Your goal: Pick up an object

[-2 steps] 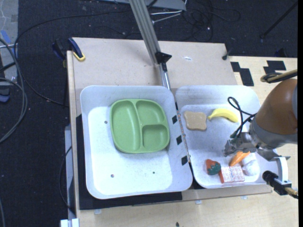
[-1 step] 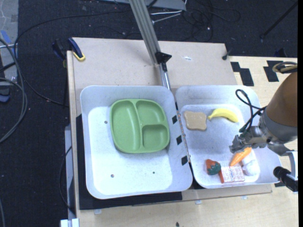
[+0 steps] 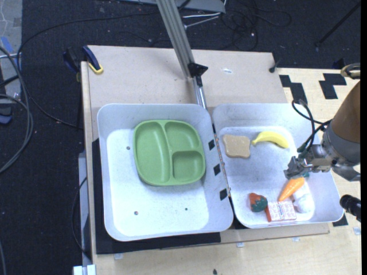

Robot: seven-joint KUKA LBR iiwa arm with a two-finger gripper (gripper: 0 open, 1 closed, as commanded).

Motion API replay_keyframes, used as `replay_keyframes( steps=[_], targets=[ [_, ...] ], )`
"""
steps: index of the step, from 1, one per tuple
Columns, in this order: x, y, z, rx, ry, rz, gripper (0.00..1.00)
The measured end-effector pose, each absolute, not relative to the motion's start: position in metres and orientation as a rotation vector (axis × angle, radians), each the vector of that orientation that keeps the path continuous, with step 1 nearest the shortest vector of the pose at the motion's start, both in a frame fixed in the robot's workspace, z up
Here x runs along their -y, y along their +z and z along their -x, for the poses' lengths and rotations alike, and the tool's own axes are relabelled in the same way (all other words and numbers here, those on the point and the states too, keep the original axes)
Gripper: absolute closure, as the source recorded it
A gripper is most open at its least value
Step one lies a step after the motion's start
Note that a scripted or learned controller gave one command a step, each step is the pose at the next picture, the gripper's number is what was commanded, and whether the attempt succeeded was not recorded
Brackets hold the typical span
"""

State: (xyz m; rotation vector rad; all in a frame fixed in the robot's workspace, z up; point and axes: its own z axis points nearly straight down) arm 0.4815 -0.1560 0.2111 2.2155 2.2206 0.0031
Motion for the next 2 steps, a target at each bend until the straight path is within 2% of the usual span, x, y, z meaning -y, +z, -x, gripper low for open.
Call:
replay_keyframes(
  steps=[1,2],
  targets=[
    [0.111,0.223,-0.5,-2.228,0.003,-2.213,1.0],
    [0.061,0.221,-0.507,-2.23,0.002,-2.214,1.0]
  ],
)
